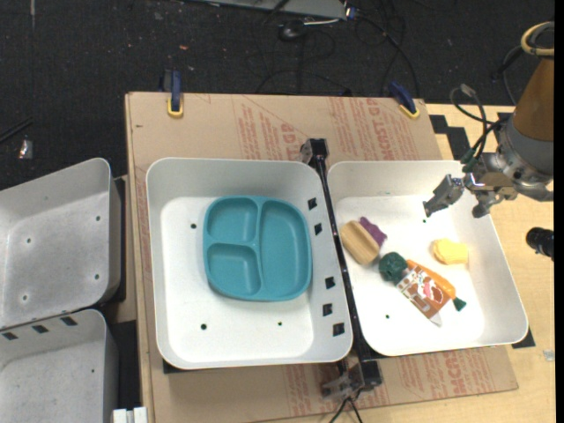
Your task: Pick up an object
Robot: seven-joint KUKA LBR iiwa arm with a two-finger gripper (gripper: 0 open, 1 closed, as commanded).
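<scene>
Gripper [462, 197] fingers are hanging spread wide, holding nothing, above the smooth right bin [502, 263] near a soft yellow lump [450, 252].

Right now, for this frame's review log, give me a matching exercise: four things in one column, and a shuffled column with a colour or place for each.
Things:
1. divided plate
2. yellow block
3. gripper
4. dark green piece

Descriptions:
A. above the right bin's far right part
B. teal, in the left bin
C. right bin, between the tan block and the orange packet
D. right bin, nearest its right wall

Pairs: 1-B, 2-D, 3-A, 4-C
</scene>
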